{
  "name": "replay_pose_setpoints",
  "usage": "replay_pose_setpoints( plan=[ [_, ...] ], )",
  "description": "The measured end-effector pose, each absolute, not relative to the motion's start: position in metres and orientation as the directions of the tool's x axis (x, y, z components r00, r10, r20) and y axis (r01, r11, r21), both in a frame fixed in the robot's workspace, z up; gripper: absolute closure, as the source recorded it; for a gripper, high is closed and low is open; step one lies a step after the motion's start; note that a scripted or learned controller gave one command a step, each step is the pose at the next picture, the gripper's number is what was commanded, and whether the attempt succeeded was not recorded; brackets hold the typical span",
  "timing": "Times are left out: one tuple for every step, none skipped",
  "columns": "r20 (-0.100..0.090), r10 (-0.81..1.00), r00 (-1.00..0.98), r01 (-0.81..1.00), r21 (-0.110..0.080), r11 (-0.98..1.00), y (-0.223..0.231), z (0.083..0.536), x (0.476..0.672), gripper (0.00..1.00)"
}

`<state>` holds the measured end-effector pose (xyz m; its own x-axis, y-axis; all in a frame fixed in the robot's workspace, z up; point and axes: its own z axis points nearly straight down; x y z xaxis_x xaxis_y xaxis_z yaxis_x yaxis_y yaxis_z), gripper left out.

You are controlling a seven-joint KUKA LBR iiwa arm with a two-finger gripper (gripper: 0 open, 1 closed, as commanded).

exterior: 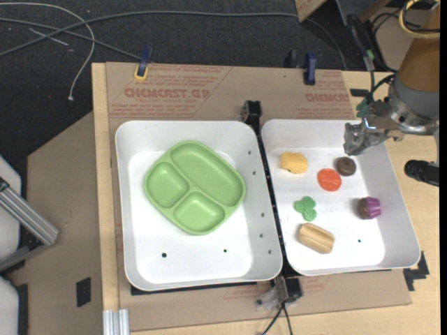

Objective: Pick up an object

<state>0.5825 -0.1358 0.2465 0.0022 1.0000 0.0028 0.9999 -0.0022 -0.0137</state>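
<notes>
Setting: A bench covered by a brown cardboard sheet (209, 89), seen from above at a slant, bearing two shallow white bins side by side.
Left bin (140, 257): Holds one light green divided plate (195, 187) with three compartments, lying flat near the bin's middle.
Right bin (391, 250): Holds six small toy-like objects, all apart from one another.
Objects, counted: One yellow piece (294, 162) toward the far left of the bin; one red-orange round piece (330, 180) near the middle; one dark brown round piece (346, 165) just right of the yellow one and beyond the red one; one small green leafy piece (305, 206); one tan bread-like loaf (316, 237) nearest the viewer; one purple piece (369, 207) at the right.
Arm: Grey with an orange band, reaching in from the right over the far right corner of the right bin.
Gripper (355, 142): Hangs above the bin's far side, just beyond the dark brown piece; whether its fingers are open or closed cannot be told, and nothing shows in its grasp.
In the way: The brown piece and the red-orange piece sit near each other, closest to the gripper.
Writing: Faint red print on the cardboard reads roughly "CHEMCAST GP", repeated at far left and far right.
Clamps: Two on the cardboard's far edge, one yellow and blue clamp (144, 62), one blue clamp (309, 68).
Surroundings: Grey cables (56, 26) trail over dark floor at far left.
</notes>
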Motion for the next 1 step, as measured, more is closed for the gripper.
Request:
replay_pose_setpoints(
  plan=[
    [0.001,1.000,0.000,1.000,-0.001,0.000,-0.1355,0.2533,0.5848,0.00]
  ],
)
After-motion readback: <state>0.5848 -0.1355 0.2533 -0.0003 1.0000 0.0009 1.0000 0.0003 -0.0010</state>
